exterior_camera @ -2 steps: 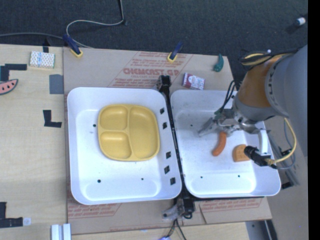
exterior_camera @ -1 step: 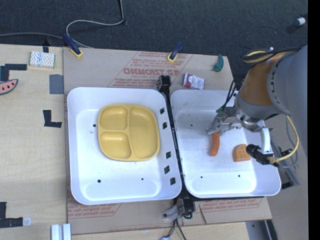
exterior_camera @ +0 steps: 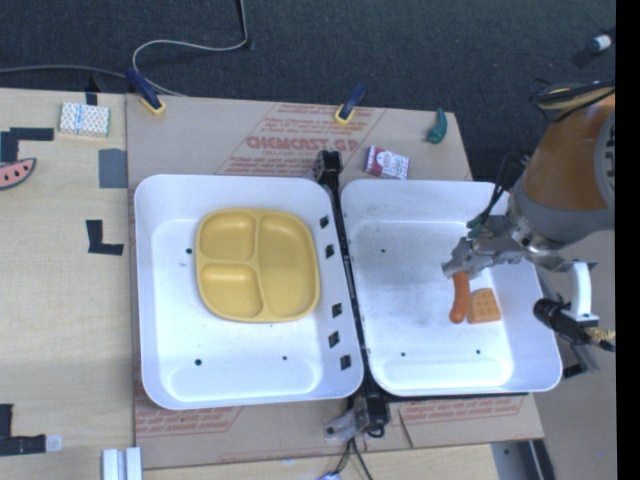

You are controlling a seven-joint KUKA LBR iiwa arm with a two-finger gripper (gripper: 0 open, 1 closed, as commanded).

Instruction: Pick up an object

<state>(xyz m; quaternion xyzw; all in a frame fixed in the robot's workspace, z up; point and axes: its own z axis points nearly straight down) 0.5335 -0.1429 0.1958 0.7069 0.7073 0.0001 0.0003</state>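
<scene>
Two-finger metal claw (exterior_camera: 470,265) on the grey arm with the orange band (exterior_camera: 565,173): seen low over the right-hand shallow white plastic bin (exterior_camera: 400,368), toward that bin's right edge; whether it is spread or pressed together cannot be told. Small orange carrot-shaped toy (exterior_camera: 459,299): lying on the bin floor directly beneath the claw, its upper end at the claw tip, contact not discernible. Flat orange waffle-like square (exterior_camera: 484,306): lying against the carrot toy's right side, near the bin's right edge. Left-hand shallow white plastic bin (exterior_camera: 165,368): set edge to edge with the right one, joined by black clips along the shared rim. Yellow three-compartment plastic plate (exterior_camera: 257,265): resting upright on the floor of the left bin, toward its far edge. Brown cardboard sheet (exterior_camera: 290,138): lying under both bins on the bench.
</scene>
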